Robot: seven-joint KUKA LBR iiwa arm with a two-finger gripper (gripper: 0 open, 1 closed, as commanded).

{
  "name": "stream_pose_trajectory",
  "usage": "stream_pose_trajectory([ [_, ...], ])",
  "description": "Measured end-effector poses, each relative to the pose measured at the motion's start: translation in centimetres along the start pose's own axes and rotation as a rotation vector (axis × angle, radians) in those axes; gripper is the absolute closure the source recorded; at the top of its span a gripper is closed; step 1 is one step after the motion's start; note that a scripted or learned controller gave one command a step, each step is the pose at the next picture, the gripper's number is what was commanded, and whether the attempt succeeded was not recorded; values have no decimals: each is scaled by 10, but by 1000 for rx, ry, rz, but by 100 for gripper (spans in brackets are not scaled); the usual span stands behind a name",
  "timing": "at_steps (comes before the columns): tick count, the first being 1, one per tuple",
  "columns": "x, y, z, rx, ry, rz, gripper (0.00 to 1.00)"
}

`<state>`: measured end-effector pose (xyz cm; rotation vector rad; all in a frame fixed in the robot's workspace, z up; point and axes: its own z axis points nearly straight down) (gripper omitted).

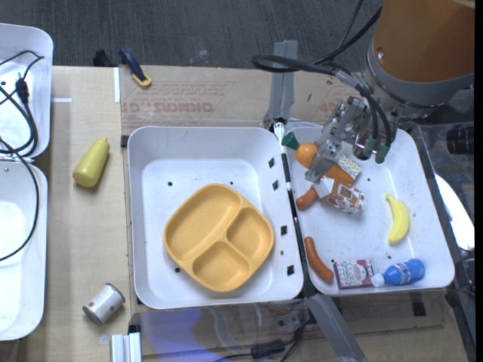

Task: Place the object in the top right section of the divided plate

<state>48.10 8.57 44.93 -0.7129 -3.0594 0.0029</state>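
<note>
1. At the far left we log a white tub with black cables draped over it.
2. On the bare bench we note a yellow squeeze bottle lying on its side, and lower down a small tin can, also tipped over.
3. Near the bench's back edge we record a blue and yellow clip on the cardboard sheet.
4. In the left bin we list the divided plate, yellow, with three sections, all of them bare; it sits a little toward the bin's front.
5. In the right bin, from its left wall, we count an orange ball, a short sausage just below it, and a longer sausage nearer the front.
6. The gripper hangs over the back left of this bin, beside the orange ball and above a small patterned carton; we cannot tell how its jaws stand, nor whether anything sits between them.
7. Further right we enter a banana, well apart from the carton.
8. Along the front wall we list a red and white box touching a small bottle with a blue cap.
9. The arm, grey with its orange band, enters at the upper right.
</note>
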Motion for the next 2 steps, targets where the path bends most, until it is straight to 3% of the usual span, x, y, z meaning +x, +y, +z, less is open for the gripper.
stream_pose_trajectory([
  [1,-15,-32,137,0,2,-3,100],
  [2,-15,-35,29,-1,-1,-77,100],
])
